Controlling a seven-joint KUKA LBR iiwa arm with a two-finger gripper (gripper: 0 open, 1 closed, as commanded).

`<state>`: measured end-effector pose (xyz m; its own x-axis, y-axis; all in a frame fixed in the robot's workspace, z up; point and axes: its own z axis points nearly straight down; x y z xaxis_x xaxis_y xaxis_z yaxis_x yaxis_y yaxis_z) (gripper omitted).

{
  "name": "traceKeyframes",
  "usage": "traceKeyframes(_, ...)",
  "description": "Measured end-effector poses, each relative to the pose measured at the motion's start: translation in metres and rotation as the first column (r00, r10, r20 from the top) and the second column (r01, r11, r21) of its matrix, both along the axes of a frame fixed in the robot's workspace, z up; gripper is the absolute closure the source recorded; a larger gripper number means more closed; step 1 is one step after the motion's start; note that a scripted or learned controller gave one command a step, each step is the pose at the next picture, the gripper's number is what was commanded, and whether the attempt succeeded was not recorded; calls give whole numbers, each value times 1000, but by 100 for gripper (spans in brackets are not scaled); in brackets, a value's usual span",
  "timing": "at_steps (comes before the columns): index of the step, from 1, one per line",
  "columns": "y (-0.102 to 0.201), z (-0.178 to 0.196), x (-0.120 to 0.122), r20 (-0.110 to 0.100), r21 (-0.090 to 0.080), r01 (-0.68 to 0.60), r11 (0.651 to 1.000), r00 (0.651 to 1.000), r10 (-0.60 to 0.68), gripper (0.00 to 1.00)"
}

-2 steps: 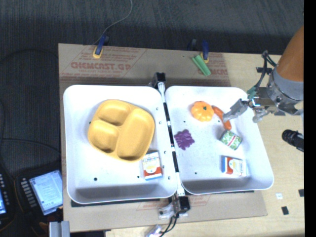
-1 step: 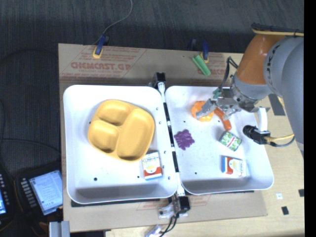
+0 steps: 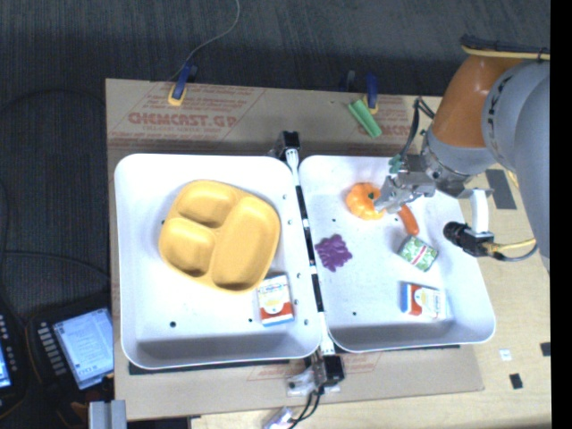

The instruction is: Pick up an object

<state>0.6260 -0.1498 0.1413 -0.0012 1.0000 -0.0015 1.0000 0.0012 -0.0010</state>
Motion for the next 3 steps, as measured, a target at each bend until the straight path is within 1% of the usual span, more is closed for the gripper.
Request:
traceKeyframes(1, 0, 0, 0, 0, 0, 0, 1000, 1000, 0, 0)
traceKeyframes(2, 0, 10, 0, 0, 0, 0, 1000, 1000, 0, 100)
traceKeyframes(3, 0, 10, 0, 0, 0, 0, 1000, 1000, 0, 0)
